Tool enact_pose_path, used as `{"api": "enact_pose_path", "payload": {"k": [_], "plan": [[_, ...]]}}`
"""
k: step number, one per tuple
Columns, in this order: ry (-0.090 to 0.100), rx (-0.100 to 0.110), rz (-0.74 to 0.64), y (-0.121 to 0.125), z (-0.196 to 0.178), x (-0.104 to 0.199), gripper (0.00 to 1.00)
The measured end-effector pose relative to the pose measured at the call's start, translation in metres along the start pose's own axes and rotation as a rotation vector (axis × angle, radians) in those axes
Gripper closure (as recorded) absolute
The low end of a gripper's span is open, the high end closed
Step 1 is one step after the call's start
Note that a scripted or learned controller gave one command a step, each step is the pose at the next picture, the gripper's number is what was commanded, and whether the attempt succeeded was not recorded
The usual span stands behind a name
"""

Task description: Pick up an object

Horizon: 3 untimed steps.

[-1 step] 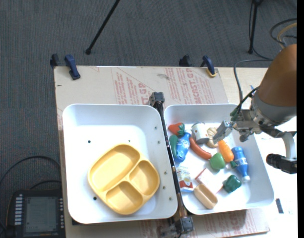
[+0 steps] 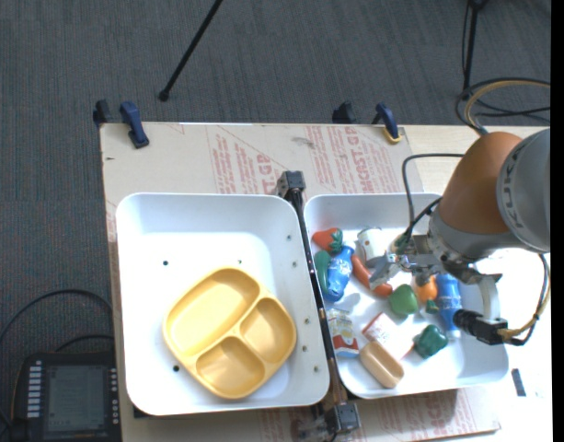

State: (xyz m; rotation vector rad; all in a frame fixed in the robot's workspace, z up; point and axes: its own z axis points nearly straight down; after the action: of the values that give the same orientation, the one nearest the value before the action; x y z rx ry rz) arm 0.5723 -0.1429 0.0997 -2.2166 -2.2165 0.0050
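In the right bin (image 2: 484, 362), the gripper (image 2: 389, 267) hangs low over the toy pile, arm coming in from the right side. Fingers look spread, nothing seen btwn them, tho it's small and cluttered there. Closest candidate obj: orange-red carrot-like piece (image 2: 366, 275), just beside the tips on their left/lower side, long axis running diagonal, upper-left to lower-right. Green ball (image 2: 402, 300) sits just below the tips, near. Blue wrapper (image 2: 337, 274) further left, by the bin wall. Judgement: the grasp needs the jaws straddling the carrot's short side. Left bin (image 2: 139, 219) holds a yellow divided tray (image 2: 230, 332), well apart.
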Motion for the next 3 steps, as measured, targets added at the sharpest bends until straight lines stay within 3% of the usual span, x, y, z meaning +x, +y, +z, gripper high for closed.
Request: {"api": "enact_pose_path", "payload": {"k": [1,2,3], "plan": [[-0.012,-0.010,0.002,0.037,0.011,0.057,0.00],[-0.005,-0.003,0.002,0.036,0.004,0.059,1.00],[-0.002,-0.003,-0.005,0.000,-0.086,0.133,1.00]]}}
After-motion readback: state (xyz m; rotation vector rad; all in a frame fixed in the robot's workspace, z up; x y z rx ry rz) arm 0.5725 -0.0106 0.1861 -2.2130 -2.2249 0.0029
